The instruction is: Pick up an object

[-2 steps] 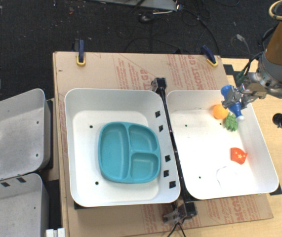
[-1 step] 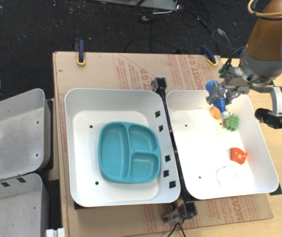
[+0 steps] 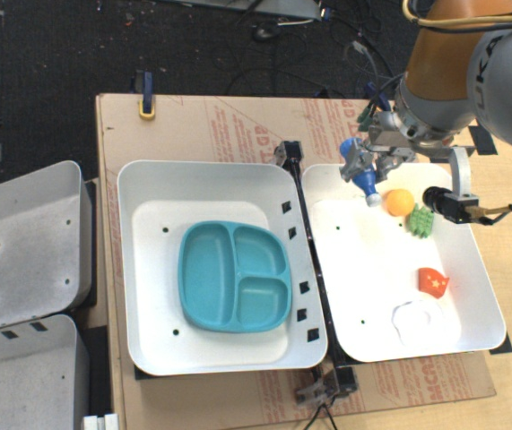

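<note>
A grey arm with an orange band reaches in from the upper right of the frame, its pincer [image 3: 369, 161] hanging over the upper left corner of the right bin [image 3: 471, 330]. Whether the pincer is released or clenched cannot be told from this angle. A small blue piece [image 3: 366, 184] shows at its tip; whether it is gripped is unclear.

Four small things lie in the right bin. An orange ball [image 3: 399, 202], round and smooth, sits near the bin's upper edge, just beside the pincer. A green, leafy-looking toy [image 3: 420, 221] touches or nearly touches the ball on its lower right. A red, lumpy piece [image 3: 432, 281] lies apart, lower and toward the bin's right side. A pale, whitish thing [image 3: 411, 317] rests below it, hard to make out against the white floor.

The lower left of the right bin's floor is open, and so is its centre. The ball and the green toy crowd the upper right, close to the rim and to a black fitting [image 3: 444, 203] on the arm.

The left bin [image 3: 148, 330] holds a teal divided tray [image 3: 235, 277] at its centre, with bare white floor all around it. Both bins sit side by side on a brown table [image 3: 202, 119], their inner rims touching along a black strip [image 3: 305, 240].
</note>
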Robot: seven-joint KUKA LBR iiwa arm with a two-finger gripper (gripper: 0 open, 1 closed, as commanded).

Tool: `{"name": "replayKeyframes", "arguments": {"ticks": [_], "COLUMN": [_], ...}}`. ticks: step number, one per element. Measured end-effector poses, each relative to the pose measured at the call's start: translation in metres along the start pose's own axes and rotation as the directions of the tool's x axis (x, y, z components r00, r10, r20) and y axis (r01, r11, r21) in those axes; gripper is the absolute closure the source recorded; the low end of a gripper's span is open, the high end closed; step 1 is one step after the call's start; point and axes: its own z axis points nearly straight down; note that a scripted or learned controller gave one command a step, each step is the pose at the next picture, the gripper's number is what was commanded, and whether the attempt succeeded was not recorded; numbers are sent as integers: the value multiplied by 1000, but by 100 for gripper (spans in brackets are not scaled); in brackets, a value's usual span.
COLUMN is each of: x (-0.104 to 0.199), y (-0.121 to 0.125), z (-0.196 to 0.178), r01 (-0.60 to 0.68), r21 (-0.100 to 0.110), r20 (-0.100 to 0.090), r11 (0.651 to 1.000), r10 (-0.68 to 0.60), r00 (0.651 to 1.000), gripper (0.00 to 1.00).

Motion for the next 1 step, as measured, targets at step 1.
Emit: {"name": "replayKeyframes", "arguments": {"ticks": [1], "x": [51], "y": [-3], "z": [6], "r01": [-1], "r21": [4], "r20": [0], "r11": [1000], "r10": [1], "r00": [1000], "gripper": [100]}}
